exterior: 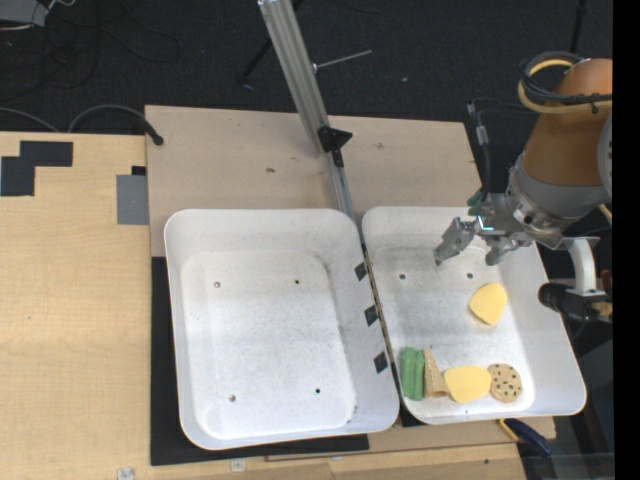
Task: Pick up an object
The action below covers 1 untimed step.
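Pincer (pixel 472 245): mine, hanging over the far part of the right bin (pixel 560 393). Its two fingers are spread apart with nothing between them; one fingertip (pixel 441 255) points toward the bin's middle, the other sits nearer my wrist. My arm (pixel 565 148) enters from the right, its orange band above the grey wrist.

Right bin, contents, all lying on the white floor:
- Yellow wedge-shaped piece (pixel 488 304), near the right wall, nearer the camera than my pincer and apart from it.
- Green piece (pixel 412 373), upright-looking slab at the near left corner, just beside the divider wall.
- Tan piece (pixel 433 373), touching the green piece on its right.
- Yellow rounded piece (pixel 466 384), against the tan piece, along the near wall.
- Cookie (pixel 505 382), round, brown with dark chips, touching the yellow rounded piece on its right.
These four form a row along the near edge, well apart from my pincer.

Left bin (pixel 190 408): white, shallow, speckled floor, set side by side with the right bin and touching it along the middle.

Bench (pixel 230 158): tan board beneath both bins. A grey metal rail (pixel 300 78) slants up from between the bins toward the far edge.
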### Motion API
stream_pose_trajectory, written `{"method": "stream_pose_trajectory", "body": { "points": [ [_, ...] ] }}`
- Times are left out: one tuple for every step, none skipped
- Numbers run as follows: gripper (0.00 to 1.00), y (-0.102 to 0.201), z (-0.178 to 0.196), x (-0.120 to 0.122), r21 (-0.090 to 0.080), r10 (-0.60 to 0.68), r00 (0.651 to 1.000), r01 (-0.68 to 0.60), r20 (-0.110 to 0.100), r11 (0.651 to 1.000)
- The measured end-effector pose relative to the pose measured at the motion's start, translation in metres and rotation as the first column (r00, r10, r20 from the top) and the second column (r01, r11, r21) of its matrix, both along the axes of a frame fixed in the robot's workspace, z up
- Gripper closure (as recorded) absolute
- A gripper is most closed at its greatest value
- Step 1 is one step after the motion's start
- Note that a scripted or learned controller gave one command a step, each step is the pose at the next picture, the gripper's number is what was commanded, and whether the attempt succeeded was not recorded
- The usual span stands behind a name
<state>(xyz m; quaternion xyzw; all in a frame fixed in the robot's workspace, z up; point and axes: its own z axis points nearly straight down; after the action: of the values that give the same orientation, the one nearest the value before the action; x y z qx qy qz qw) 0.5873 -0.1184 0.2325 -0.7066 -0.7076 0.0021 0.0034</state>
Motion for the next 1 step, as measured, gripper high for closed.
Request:
{"method": "stream_pose_trajectory", "body": {
  "points": [
    [0.0,-0.0008,0.0027,0.0008,-0.001,-0.002,1.0,0.002,0.005,1.0]
  ]
}}
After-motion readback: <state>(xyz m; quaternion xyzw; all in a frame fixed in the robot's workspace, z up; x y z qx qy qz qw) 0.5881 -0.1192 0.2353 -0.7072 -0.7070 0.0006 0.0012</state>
